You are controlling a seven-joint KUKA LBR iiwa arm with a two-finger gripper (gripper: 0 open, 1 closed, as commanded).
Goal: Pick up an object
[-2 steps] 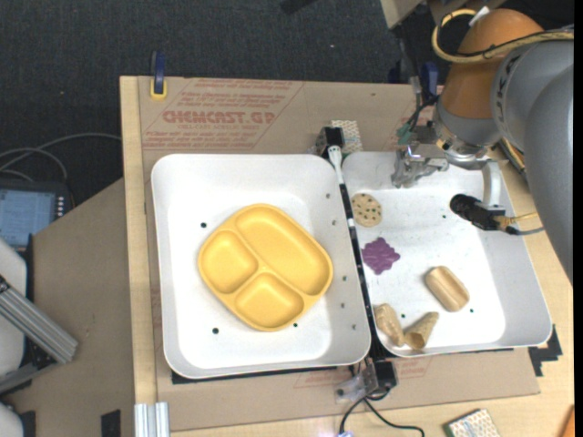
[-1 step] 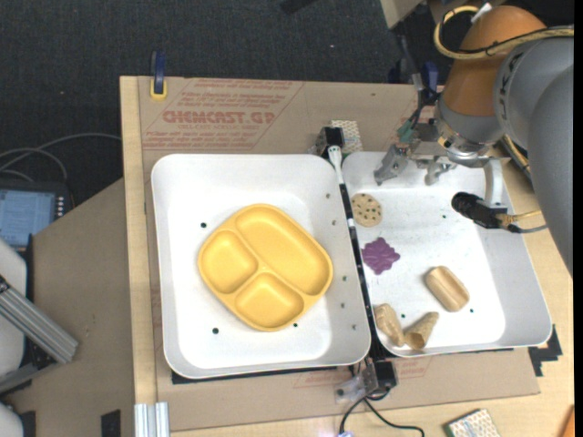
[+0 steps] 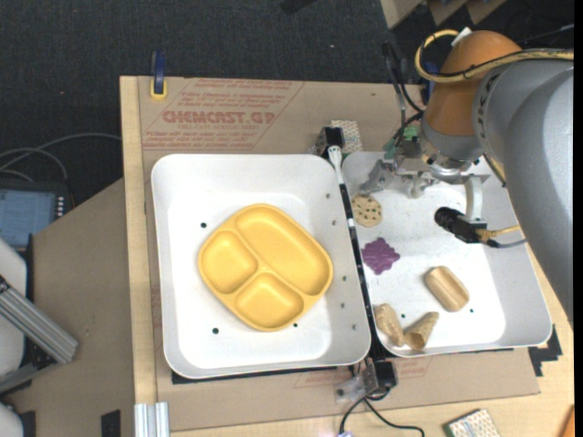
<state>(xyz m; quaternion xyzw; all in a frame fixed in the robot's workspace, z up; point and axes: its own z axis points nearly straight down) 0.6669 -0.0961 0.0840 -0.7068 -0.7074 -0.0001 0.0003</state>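
Camera view: 2 shallow white bins lie side by side on the worktop [image 3: 137, 244]. The left bin [image 3: 173, 271] carries a yellow divided plate [image 3: 264, 264] with 3 compartments, resting near its middle. The right bin [image 3: 510, 308] carries the candidates for picking: a round speckled cookie [image 3: 367, 210] close to the dividing wall, a purple piece [image 3: 381, 255] just below it, a tan cylinder [image 3: 446, 288] nearer the middle, and 2 tan cone-shaped pieces [image 3: 405, 326] at the near edge, close together. The arm [image 3: 524, 135] reaches in from the right, its orange band above the wrist, and the claw [image 3: 408, 177] sits over the far part of the right bin, near the cookie but apart from it. How far the claw stands open cannot be told from this angle, and nothing is seen in its hold. Judgement: the step in hand is the approach to a target. The cookie is nearest, but it lies flat and close to the wall, so a straddling descent needs room on the wall side. The tan cylinder stands free of its neighbours and looks the easier grasp, taken across its short axis.
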